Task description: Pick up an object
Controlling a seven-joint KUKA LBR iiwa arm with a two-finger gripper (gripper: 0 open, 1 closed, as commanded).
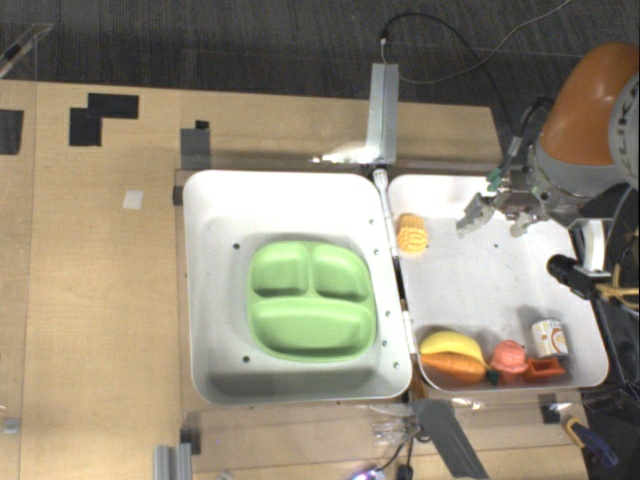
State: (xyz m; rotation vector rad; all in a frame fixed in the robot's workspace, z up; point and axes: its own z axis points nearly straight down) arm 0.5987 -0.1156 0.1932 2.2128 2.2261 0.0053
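The wooden bench (90,298) spreads across the scene, marked with a few black patches toward its far left. On it sit two shallow white bins side by side. The left bin (215,268) carries a large green divided tray (311,300) near its middle, with two small compartments at the far side and one long compartment nearer the camera. The right bin (490,298) holds the smaller things. The grey arm (590,118), with its orange band, reaches in from the right over the far right corner of that bin. Its gripper (497,214) hangs above the bin's far part, its two fingers spread apart with nothing between them, so it is released and grasping no object. Along the near wall of the right bin lie a yellow banana (452,344) and, touching it on the near side, an orange carrot-like piece (455,366). Just to the right of these sits a pink rounded item (509,357) beside a small red piece (545,369). A small white can (549,338) with a dark label lies near the near right corner. A small yellow corn cob (412,234) rests close to the bin's left wall, at the far side, well apart from the group by the near wall and to the left of the gripper.
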